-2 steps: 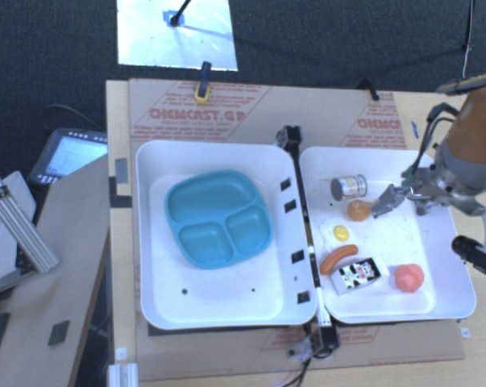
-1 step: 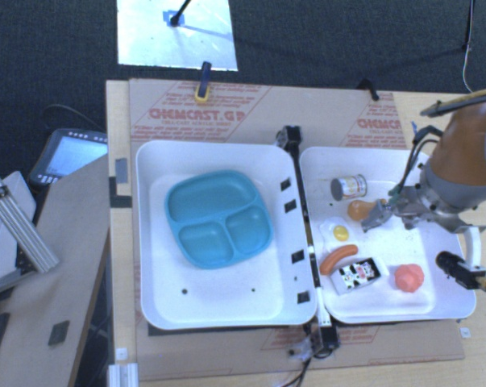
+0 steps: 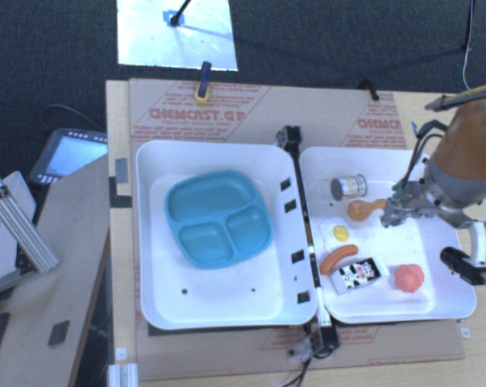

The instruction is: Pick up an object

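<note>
Jaws' (image 3: 393, 214) state cannot be told; they are seen low in the right bin (image 3: 452, 301), just beside an orange wooden piece (image 3: 362, 210). A can (image 3: 349, 187), sausage (image 3: 338, 258), red ball (image 3: 409, 277) and patterned box (image 3: 358, 274) are scattered nearby.

The arm (image 3: 468, 156) is cut off by the right edge. The gripper (image 3: 393, 214) is small and blurred, so its state cannot be read. The print on the carton (image 3: 358, 274) and the can's (image 3: 349, 187) label cannot be made out.
</note>
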`<state>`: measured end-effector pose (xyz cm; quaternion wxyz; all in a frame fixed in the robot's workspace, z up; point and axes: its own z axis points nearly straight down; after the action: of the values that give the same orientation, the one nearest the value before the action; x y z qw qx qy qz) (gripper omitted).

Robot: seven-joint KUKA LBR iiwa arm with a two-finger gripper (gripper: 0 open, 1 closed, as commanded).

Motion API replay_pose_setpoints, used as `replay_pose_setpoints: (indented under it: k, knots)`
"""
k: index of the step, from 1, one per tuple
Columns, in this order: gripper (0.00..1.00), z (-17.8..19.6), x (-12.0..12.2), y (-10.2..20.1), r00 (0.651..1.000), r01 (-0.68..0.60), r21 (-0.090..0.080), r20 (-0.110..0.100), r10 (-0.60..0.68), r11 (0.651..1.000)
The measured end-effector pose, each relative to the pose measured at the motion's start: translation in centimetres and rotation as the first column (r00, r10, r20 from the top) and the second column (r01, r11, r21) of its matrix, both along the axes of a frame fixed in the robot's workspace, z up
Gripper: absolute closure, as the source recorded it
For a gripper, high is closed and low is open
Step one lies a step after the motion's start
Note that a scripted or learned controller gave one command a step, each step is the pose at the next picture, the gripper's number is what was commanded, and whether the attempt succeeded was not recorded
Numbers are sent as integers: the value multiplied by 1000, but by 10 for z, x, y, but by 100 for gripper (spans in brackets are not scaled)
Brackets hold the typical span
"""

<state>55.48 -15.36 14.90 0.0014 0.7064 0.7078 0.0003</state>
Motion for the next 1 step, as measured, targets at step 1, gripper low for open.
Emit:
replay_pose_setpoints:
  k: [1]
  knots:
    - [100, 43, 3, -2, 1000, -1, 0, 3, 1, 1000]
